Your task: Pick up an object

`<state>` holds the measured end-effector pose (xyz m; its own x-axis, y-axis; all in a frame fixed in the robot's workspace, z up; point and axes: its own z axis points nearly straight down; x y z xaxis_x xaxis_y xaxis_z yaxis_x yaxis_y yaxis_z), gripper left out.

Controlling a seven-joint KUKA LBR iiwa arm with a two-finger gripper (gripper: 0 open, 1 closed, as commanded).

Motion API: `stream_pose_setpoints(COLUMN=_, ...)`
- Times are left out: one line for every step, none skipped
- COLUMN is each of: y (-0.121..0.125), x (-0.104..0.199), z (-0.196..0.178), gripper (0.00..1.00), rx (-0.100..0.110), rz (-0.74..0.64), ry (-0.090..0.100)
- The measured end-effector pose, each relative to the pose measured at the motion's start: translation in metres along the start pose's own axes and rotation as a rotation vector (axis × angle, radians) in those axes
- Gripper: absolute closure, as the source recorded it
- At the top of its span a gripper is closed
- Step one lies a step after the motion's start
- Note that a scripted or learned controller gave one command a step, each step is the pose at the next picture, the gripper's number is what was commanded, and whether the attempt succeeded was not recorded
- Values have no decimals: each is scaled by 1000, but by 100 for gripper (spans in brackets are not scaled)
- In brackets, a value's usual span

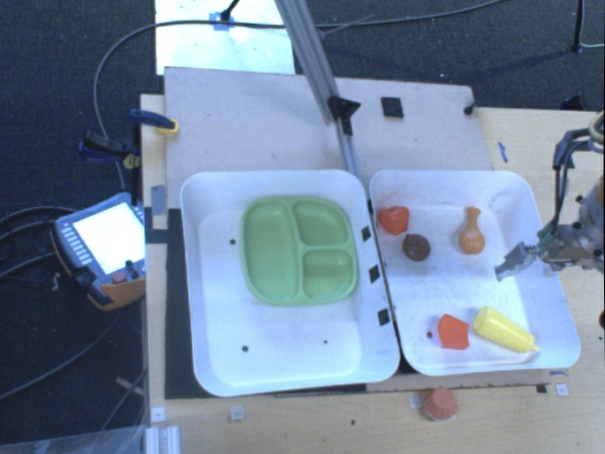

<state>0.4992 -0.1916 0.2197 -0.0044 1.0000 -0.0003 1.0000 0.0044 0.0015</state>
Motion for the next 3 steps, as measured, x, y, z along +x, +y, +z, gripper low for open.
stream_pose_setpoints(y=-6, x=8, z=48, gripper=0, rx=4, rz=3, ry=1)
stream_pose_setpoints(y=-9, x=7, z=111, gripper=0, rx=5, rz=3, ry=2)
stream_pose_setpoints(y=-7, x=7, z=133, gripper=0, rx=-1, rz=3, ry=0)
